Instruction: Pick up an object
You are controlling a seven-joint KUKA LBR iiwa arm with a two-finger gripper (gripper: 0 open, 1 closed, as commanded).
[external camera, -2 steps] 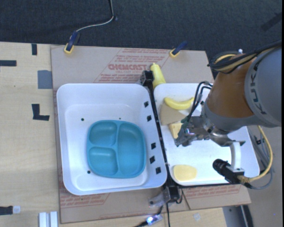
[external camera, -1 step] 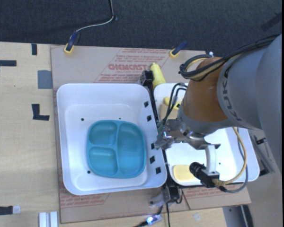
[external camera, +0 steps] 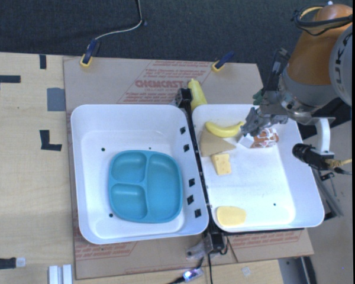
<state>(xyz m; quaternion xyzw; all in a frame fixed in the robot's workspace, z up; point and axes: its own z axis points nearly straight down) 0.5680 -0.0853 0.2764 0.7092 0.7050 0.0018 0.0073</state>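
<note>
The right bin holds several objects. A yellow banana lies near its far left corner, partly over a tan wedge. Just in front of them lies a small yellow cheese block, and a pale yellow oval piece rests by the front wall. A red and white object lies toward the far right. My gripper hangs low in the bin between the banana's right tip and the red and white object, close to both. Whether it touches either I cannot tell.
The left bin carries a blue divided plate. A yellow object stands at the far end of the wall between the bins. Clamps hold the cardboard sheet at the back. The arm's orange band looms over the right bin's far corner.
</note>
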